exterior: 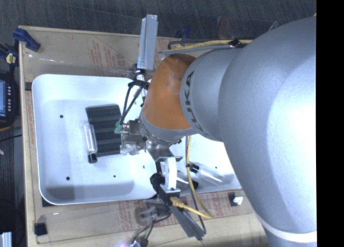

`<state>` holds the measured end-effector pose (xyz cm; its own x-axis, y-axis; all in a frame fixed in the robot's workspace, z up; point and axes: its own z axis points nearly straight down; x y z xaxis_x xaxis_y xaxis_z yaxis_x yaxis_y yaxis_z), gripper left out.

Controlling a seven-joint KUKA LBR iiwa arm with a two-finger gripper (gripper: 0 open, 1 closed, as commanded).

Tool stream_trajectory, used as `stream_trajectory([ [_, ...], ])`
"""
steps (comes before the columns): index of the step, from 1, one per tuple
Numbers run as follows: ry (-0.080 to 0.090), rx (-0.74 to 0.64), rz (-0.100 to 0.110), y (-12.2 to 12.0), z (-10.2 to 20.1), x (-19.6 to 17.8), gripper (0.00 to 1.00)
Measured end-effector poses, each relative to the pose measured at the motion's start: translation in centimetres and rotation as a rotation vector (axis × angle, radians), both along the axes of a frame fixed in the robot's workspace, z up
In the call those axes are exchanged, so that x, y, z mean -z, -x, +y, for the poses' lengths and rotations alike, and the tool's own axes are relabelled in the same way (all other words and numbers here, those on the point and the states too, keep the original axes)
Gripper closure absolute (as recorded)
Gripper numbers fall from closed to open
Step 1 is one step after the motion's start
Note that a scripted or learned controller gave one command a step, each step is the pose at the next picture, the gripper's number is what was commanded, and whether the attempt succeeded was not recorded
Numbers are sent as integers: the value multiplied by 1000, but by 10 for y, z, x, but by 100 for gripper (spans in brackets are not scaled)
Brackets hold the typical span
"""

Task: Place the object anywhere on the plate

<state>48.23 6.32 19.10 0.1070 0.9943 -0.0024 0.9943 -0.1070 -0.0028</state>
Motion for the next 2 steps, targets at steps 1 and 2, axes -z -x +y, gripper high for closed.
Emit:
stream_trajectory([
  [1, 0, 686, 2, 8, 52, 22, 100],
  [2, 2, 976, 3, -8, 13, 1, 100],
])
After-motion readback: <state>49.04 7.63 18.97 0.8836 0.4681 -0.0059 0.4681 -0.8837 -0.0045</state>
